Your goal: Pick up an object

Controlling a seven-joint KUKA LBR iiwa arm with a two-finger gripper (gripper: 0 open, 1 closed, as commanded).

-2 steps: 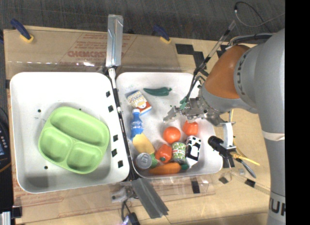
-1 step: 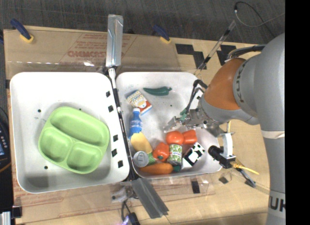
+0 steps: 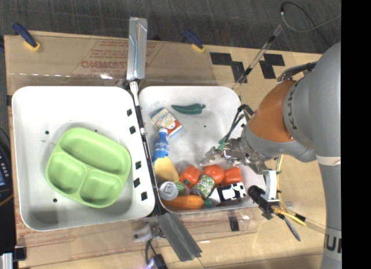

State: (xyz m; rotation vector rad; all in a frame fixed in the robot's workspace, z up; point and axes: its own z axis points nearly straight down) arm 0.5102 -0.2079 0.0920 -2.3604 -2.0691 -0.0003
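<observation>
Overhead, camera view, line by line:

Desk: brown board under both bins, printed red lettering along the far side, blue clamps at the far edge.

Left bin: shallow and white; a green divided plate lies in it, three compartments, tilted slightly.

Right bin: shallow and white, holds a crowd of small things, most packed toward the near wall.

Far part of right bin: a dark green pepper lies alone; a small printed carton sits nearby.

Near part of right bin: a blue bottle lies just above a yellow piece; a silver can end, a carrot, red-orange pieces, a green-labelled can and a black-and-white block are pressed together, edges overlapping and hard to separate.

Arm: grey with an orange band, comes in from the right, cut off at the picture edge.

End effector: low over the right side of the right bin, just above the red-orange pieces; tangled with cables and metal parts, so I cannot tell how it is set or whether it touches anything.
</observation>
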